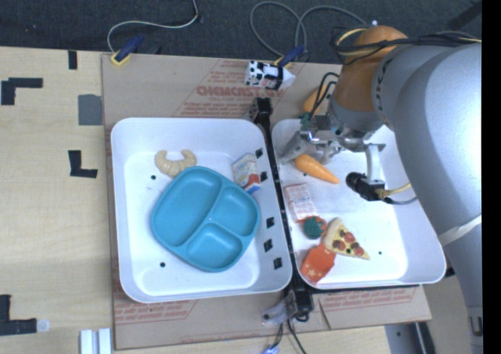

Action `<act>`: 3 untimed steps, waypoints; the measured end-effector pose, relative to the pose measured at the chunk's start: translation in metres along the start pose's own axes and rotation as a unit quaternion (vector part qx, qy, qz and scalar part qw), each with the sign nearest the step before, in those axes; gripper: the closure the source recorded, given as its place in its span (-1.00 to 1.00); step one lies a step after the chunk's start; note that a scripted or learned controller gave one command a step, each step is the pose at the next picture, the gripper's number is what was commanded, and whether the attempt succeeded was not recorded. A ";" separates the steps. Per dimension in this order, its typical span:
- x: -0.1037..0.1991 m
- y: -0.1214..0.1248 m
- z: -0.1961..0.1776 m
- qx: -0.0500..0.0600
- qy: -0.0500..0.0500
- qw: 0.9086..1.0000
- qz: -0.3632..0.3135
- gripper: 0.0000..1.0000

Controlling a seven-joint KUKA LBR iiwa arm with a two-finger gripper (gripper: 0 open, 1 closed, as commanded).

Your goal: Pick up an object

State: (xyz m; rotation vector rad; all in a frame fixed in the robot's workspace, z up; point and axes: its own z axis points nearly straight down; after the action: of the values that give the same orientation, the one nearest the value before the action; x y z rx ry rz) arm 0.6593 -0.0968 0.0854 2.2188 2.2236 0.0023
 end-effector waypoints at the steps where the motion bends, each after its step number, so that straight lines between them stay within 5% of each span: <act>1: -0.005 -0.008 0.000 0.000 -0.001 1.000 0.000 -1.00; 2: -0.003 -0.020 -0.001 -0.001 -0.002 1.000 0.001 -1.00; 3: -0.017 -0.007 -0.001 -0.001 0.000 1.000 0.000 -1.00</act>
State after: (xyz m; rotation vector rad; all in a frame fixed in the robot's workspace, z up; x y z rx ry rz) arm 0.6527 -0.1136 0.0859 2.2177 2.2220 0.0031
